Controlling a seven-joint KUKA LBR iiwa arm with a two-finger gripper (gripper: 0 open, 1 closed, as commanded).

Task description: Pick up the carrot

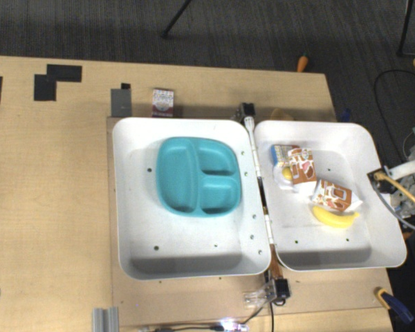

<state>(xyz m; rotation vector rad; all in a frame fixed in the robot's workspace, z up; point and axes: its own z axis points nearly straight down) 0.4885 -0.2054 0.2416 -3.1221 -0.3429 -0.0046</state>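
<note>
Carrot hard to pick out, perhaps tucked beneath the snack packets (301, 166) just behind the banana (334, 218) in the bin (384, 253), so best approached from straight above, slowly, closing across its narrow width.

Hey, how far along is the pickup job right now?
Nothing looks done yet. The arm sits at the right bin's outer edge, apart from the banana and two snack packets lying inside. Left to do: the whole pickup. I cannot tell a carrot among those items.
</note>
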